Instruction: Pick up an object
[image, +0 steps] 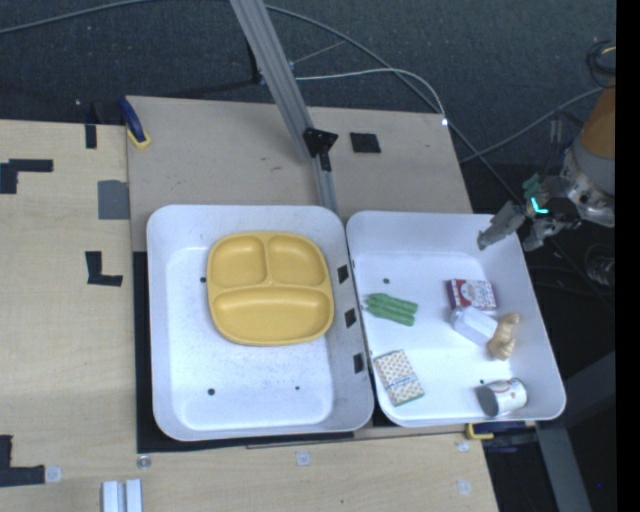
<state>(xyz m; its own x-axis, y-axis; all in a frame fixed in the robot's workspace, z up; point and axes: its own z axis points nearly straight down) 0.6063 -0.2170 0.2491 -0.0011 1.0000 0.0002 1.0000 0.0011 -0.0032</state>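
Hovering just past the far right corner of the right bin (440, 228), the gripper (508, 228) holds nothing; whether it is spread or pressed together cannot be told at this size. A small teal light glows on the wrist behind it, and the grey arm with its orange band (603, 128) runs off toward the right.

Every candidate for picking lies below and to the left of the gripper, inside the right bin. Nearest to it is a red and white packet (471, 294), with a small white object (472, 323) touching the packet's near side. Just right of that white object sits a tan, lumpy piece (503, 336). Further left of the gripper, near the bin's middle, lies a green pod-like item (391, 308). Nearer the front, a checked packet (398, 376) rests on the bin floor, and a white can (502, 396) with a dark end lies on its side in the front right corner.

Well to the left of the gripper, the left bin (178, 330) holds a yellow divided plate (270, 288) with three compartments. Both bins sit side by side on the worktop (200, 150), touching along their inner edges.
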